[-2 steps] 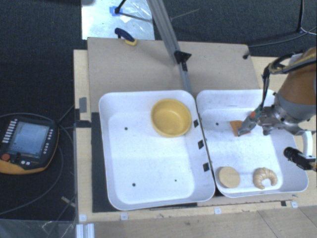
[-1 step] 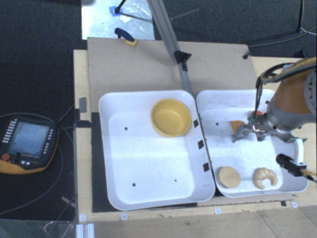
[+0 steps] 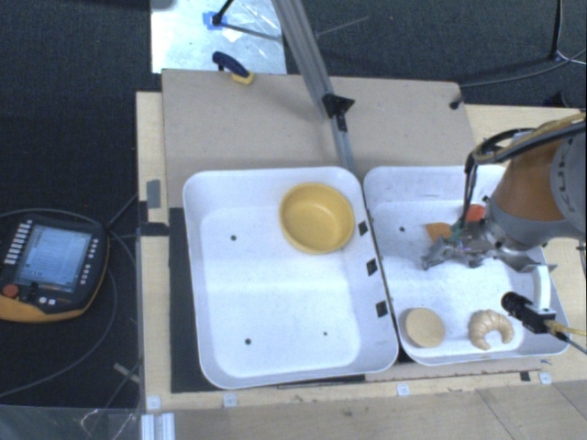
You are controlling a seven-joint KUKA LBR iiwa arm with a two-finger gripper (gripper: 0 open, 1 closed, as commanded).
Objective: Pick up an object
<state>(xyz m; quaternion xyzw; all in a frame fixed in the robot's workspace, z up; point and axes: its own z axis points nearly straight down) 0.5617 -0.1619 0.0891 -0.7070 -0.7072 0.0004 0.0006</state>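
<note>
End effector [image 3: 438, 253] low in the right bin [image 3: 404, 191] beside an orange object [image 3: 438, 232]; its grip state cannot be told.

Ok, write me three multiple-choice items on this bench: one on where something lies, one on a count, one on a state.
1. Where is the yellow bowl?
A. left bin, upper right part
B. right bin, near edge
C. on the bare bench

2. How many pale food items lie along the near edge of the right bin?
A. none
B. two
C. four

3. How does the bowl stand?
A. upside down
B. on its side
C. upright, opening upward

Answers:
1 A: it sits inside the left bin, by its far right corner.
2 B: a round bun and a croissant lie side by side.
3 C: its hollow inside faces the camera.
</note>
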